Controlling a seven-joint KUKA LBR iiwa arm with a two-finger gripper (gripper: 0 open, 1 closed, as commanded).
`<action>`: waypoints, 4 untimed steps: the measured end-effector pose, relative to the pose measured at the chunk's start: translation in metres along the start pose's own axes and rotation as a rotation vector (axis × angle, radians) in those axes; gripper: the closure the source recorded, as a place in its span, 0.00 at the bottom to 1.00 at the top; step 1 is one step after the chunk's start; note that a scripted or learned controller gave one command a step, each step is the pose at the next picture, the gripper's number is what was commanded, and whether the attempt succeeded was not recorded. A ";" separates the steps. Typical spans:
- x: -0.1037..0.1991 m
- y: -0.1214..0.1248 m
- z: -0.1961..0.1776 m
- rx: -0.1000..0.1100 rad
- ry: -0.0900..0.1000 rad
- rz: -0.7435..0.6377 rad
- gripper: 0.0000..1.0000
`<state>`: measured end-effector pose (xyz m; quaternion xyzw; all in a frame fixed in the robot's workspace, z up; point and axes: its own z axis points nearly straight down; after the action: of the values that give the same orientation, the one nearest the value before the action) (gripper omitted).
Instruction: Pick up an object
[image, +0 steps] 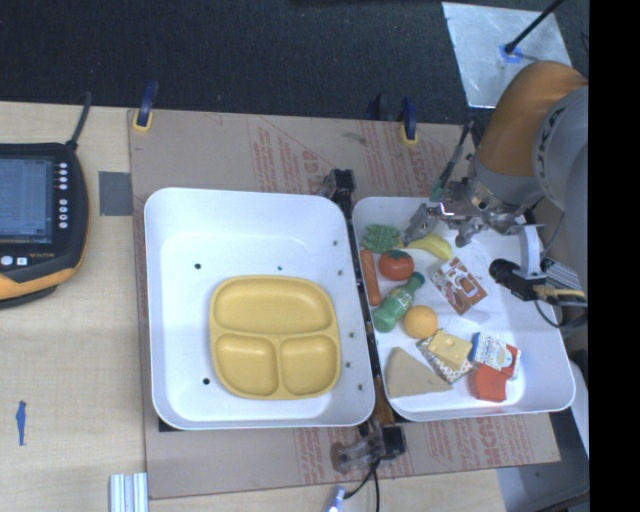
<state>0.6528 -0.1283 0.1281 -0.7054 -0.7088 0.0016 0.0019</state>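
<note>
The gripper (447, 226) is seen with its fingers spread and nothing between them, poised just above the banana (431, 245) at the far end of the right bin (540, 400). The toy food is heaped there for picking; a yellow tray (273, 335) is kept in the left bin (180, 300).

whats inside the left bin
A yellow divided tray with three compartments lies flat in the left bin. The bin floor under the tray is covered, so anything beneath it can't be seen.
</note>
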 end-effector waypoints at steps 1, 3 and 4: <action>0.016 0.008 0.028 -0.016 -0.010 0.000 0.00; -0.048 0.002 0.037 0.002 0.000 0.000 0.00; -0.078 0.003 0.036 -0.003 -0.001 0.002 0.00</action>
<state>0.6564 -0.2065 0.0923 -0.7061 -0.7081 0.0006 0.0005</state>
